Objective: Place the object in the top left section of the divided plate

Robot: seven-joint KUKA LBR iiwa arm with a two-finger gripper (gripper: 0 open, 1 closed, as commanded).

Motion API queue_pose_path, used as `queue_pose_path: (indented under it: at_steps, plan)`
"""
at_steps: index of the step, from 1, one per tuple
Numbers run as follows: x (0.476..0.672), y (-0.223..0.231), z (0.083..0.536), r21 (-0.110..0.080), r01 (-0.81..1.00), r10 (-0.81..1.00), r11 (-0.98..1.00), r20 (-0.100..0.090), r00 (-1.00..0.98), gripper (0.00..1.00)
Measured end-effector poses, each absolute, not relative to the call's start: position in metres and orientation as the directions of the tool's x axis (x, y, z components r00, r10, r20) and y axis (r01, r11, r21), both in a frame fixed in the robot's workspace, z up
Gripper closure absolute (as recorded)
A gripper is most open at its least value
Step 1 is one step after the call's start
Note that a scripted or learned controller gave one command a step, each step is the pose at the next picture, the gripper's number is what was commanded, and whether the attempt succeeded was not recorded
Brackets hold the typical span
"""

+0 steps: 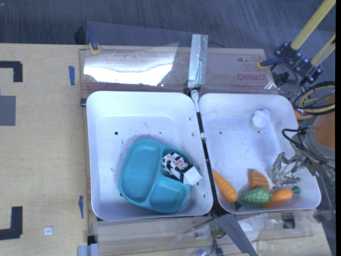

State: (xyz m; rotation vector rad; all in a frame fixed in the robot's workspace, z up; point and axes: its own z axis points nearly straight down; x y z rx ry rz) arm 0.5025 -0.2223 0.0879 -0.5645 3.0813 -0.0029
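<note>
The blue divided plate [139, 177] lies tilted in the lower middle of the left bin [106, 116]. A black-and-white patterned object [175, 163] rests in the plate's upper right section, and a white tag [193, 176] sticks out from it over the plate's right rim. My gripper [282, 169] hangs at the right side of the right bin [234, 121], just above and to the right of a group of toy foods. It is far from the plate and nothing shows in its grasp.
The right bin holds an orange carrot [225, 186] by the divider, an orange wedge [258, 178], a green leafy toy [256, 197], another carrot [281, 196] and a white lump [260, 119] near the back. Cables and yellow rods crowd the upper right.
</note>
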Motion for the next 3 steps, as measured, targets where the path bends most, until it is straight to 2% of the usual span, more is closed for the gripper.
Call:
queue_pose_path:
  at_steps: [1,2,3]
  plan:
    - [0.578,-0.221,0.087,-0.004,-0.462,-0.462,0.887,-0.009,-0.887,1.0]
    - [0.66,-0.226,0.087,0.004,-0.653,-0.653,0.757,0.005,-0.757,1.0]
    - [0.646,-0.223,0.184,-0.015,-0.759,-0.759,0.651,-0.01,-0.651,1.0]
